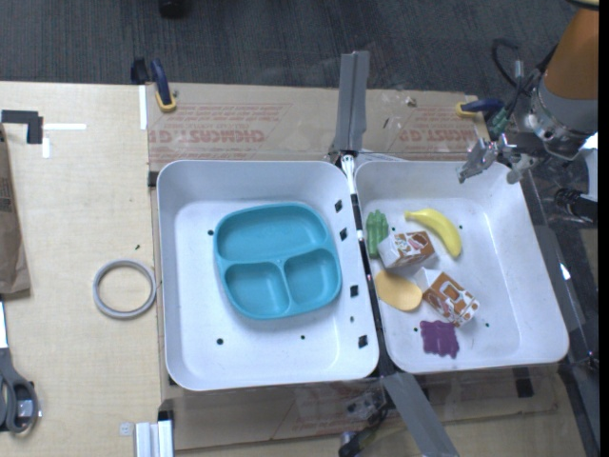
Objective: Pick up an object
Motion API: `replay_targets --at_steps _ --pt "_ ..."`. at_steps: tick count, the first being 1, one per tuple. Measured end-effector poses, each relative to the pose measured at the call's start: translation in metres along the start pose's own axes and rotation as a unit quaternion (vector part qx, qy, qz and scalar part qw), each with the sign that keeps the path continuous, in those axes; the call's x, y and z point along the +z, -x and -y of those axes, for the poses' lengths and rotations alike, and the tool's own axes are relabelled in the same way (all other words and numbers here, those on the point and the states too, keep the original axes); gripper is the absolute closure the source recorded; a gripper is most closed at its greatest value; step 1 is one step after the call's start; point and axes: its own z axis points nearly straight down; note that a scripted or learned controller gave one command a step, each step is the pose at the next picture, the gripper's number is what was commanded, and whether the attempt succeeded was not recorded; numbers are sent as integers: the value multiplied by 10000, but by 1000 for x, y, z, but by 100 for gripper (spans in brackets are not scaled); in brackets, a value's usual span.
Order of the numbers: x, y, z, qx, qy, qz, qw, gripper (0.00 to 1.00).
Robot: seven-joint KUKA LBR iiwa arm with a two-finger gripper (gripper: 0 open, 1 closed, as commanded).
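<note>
The right bin (514, 255) holds a yellow banana (436, 228), a green vegetable (378, 227), a small brown and white carton (407, 248), a flat orange-yellow piece (400, 291), a second carton (450, 298) and a purple bunch of grapes (439, 337). My gripper (493, 167) hangs above the bin's far right corner, up and to the right of the banana. Its fingers stand apart with nothing between them. The arm's orange band (577, 50) shows at the top right.
A blue divided plate (277, 260) lies in the left bin (181, 255). On the bench to the left lie a grey tape ring (125, 288) and scissors (17, 398). A grey bar (352, 103) rises behind the wall between the bins.
</note>
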Motion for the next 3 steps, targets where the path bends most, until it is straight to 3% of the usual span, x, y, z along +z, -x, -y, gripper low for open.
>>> replay_targets --at_steps 1,2,3 --pt "107 -39 21 -233 -5 -2 9997 0" --pt "114 -64 31 -405 -6 -2 9992 0" --pt "105 -62 31 -392 -8 0 9992 100"
